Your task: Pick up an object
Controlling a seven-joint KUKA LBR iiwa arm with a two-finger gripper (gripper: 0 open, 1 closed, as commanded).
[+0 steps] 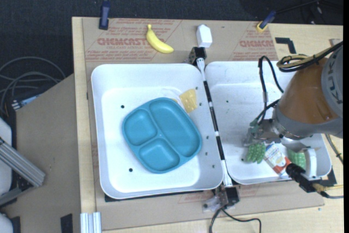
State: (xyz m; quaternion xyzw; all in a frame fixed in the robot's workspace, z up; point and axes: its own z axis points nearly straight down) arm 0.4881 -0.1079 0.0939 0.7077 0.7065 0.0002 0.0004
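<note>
Camera view: your gripper (pixel 256 138) sits low in the right bin (pixel 240 90), over a green knobbly object (pixel 254 153) near the front wall. Finger state — cannot tell.

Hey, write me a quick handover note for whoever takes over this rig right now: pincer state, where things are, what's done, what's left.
Pincer: low in the right bin, just above the green bumpy object; whether it is open or shut cannot be told.
Things: beside the green object lie a red-and-white packet and a green-and-white container, all near the right bin's front edge. The left bin holds a blue divided plate and a pale yellow piece. A banana lies on the bench behind the bins.
Done: nothing visibly lifted.
Left: grasp an object and raise it.
</note>
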